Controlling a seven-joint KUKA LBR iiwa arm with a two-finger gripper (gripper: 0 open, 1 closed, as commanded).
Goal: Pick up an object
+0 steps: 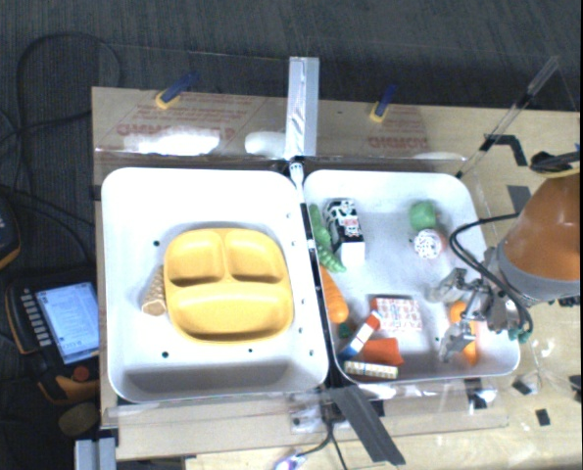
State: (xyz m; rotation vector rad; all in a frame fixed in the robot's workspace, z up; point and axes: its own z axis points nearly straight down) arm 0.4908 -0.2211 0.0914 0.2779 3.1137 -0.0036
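- hand (464, 321) low in right bin (472, 204), near-right corner; fingers blur into an orange object (457, 312), can't tell grip state
- worktop (124, 106) brown board, dark carpet around
- left bin (124, 292): yellow divided tray (228, 282)
- right bin, left of hand: red-white box (396, 314), green ball (423, 212), carrot (334, 297)

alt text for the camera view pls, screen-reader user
The gripper is low in the right bin, at its right edge beside an orange object, near scattered small items. The left bin holds a yellow divided tray.
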